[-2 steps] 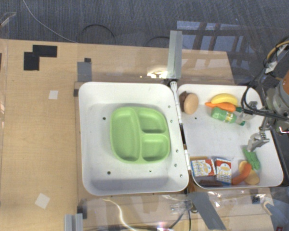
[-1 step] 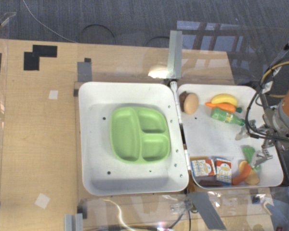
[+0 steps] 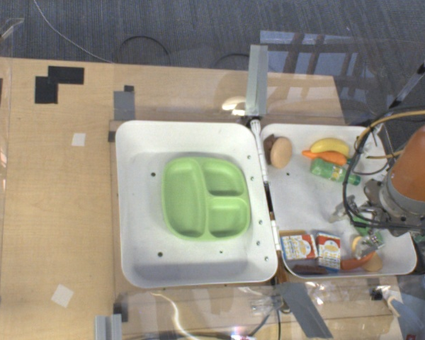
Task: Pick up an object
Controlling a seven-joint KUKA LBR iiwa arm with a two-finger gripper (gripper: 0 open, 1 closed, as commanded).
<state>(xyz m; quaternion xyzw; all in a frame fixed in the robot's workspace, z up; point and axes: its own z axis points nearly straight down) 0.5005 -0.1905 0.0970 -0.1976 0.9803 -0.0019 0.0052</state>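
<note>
The right bin (image 3: 304, 204) holds several small items. A brown egg-shaped piece (image 3: 280, 151) lies at its far left corner. A yellow banana (image 3: 330, 146), an orange carrot (image 3: 324, 157) and a green bottle (image 3: 329, 171) lie close together along its far side. Two small printed cartons (image 3: 297, 246) (image 3: 329, 251) stand at the near edge, with a red sausage (image 3: 350, 264) beside them. My gripper (image 3: 363, 231) hangs low over the right part of this bin, just right of and above the cartons and sausage, below the orange wrist band (image 3: 418, 168). Nothing shows between its tips.
The left bin (image 3: 138, 211) carries a green divided plate (image 3: 204, 197) at its middle. A grey post (image 3: 256, 80) rises behind the rim where the two bins meet. Cables (image 3: 368, 151) loop from the arm over the right bin's far right corner.
</note>
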